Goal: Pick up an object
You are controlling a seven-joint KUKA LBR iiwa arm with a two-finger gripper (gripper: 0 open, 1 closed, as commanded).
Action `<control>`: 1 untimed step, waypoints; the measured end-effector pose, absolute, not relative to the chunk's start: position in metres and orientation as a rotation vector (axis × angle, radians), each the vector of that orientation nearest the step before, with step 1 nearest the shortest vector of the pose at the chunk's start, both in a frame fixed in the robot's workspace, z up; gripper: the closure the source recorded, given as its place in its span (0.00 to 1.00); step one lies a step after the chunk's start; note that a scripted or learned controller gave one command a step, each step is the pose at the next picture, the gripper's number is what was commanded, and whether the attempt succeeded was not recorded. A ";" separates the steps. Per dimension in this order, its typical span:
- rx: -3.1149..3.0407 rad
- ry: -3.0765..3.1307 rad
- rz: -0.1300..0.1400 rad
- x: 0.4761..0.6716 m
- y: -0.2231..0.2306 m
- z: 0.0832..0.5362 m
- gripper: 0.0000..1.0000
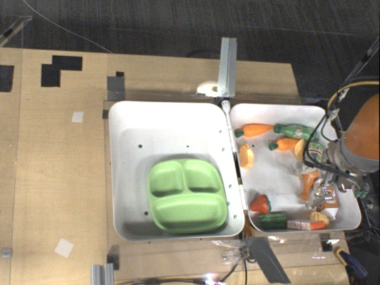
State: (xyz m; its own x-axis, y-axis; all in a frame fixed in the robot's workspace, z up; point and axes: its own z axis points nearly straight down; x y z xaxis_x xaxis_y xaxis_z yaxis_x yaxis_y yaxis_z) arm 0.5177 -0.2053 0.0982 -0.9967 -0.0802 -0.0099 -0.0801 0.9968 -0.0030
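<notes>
A green sectioned tray (187,196) is seen lying in the left bin (127,126), while the toy food is gathered in the right bin (279,174), which serves as the landmark here. Along that bin's far wall, a carrot (257,130) and a green bottle (295,131) are laid end to end, with a second carrot (288,145) just nearer. Against its left wall a pale yellow piece (246,155) is placed. In its near left corner a red pepper (259,204) is set touching a dark green cucumber (272,220). The gripper (322,196) is lowered over the bin's right side, beside an orange item (307,184); whether it is open or closed cannot be told
</notes>
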 end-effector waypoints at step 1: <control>-0.274 3.108 -0.014 0.501 -0.199 0.091 0.00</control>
State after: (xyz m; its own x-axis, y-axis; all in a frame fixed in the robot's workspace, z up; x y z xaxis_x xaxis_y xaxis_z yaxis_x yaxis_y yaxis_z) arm 0.5006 -0.1986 0.0908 -0.9844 -0.1748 -0.0207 -0.1746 0.9846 -0.0109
